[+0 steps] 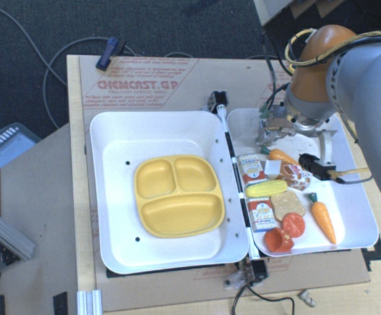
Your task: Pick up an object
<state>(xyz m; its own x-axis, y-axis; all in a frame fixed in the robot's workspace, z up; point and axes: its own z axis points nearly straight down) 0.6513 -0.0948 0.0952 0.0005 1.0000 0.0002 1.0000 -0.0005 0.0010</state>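
The right bin (366, 223) holds several toy foods: an orange carrot (324, 221), a yellow corn cob (267, 188), a red tomato (294, 224), a tan bread slice (288, 204) and two small cartons (251, 167) (261, 214). A smaller orange piece (282, 155) lies near the bin's far end. My gripper (267, 138) hangs low over the far left part of this bin, just beyond that orange piece and the upper carton. Nothing shows as held by it.
The left bin (100, 131) carries a yellow divided plate (177, 195). A black clip (218, 100) sits on the divider between the bins. The grey arm with its orange band (321, 51) covers the right bin's far right corner. A blue object (109, 52) lies at the board's far left edge.
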